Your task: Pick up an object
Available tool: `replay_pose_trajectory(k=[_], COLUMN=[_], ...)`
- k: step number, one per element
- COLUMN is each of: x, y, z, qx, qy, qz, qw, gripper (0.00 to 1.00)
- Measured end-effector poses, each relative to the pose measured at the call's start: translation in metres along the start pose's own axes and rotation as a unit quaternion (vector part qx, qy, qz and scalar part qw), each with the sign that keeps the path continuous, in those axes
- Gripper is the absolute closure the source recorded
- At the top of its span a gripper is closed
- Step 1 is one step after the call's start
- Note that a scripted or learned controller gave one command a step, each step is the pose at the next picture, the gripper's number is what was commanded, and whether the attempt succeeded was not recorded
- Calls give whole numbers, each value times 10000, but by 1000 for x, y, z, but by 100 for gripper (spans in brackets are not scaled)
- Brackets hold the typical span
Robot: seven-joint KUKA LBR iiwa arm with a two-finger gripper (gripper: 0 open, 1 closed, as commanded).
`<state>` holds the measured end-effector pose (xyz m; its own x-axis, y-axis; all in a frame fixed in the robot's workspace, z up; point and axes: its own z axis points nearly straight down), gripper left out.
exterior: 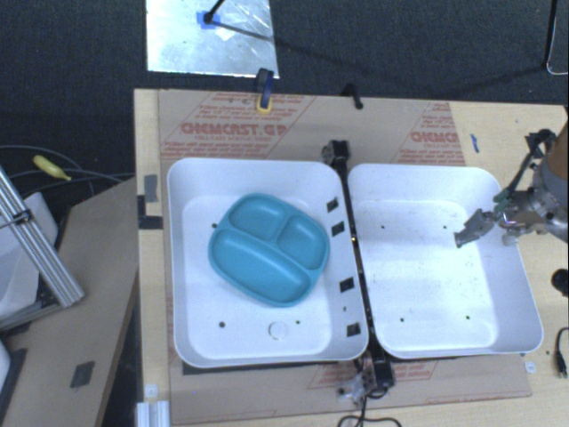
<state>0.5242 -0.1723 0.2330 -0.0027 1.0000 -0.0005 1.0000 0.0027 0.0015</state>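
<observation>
A blue divided plate (268, 248) lies flat in the left white bin (191, 194), a little left of the bin's middle. My gripper (483, 221) reaches in from the right and hovers over the right side of the right white bin (418, 345), far from the plate. I see nothing held in it. The grey wrist behind it sits over that bin's right rim.
A black divider with clips (348, 238) runs between the two bins. The bins rest on a cardboard sheet (231, 127) on the bench. A small pale round mark (278, 330) shows on the left bin's floor near its front.
</observation>
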Motion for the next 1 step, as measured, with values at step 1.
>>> replay_pose_trajectory(k=[1], x=[-36], y=[-39], z=[115], qx=[43], qy=[11], qz=[30], qw=[10000], gripper=[0])
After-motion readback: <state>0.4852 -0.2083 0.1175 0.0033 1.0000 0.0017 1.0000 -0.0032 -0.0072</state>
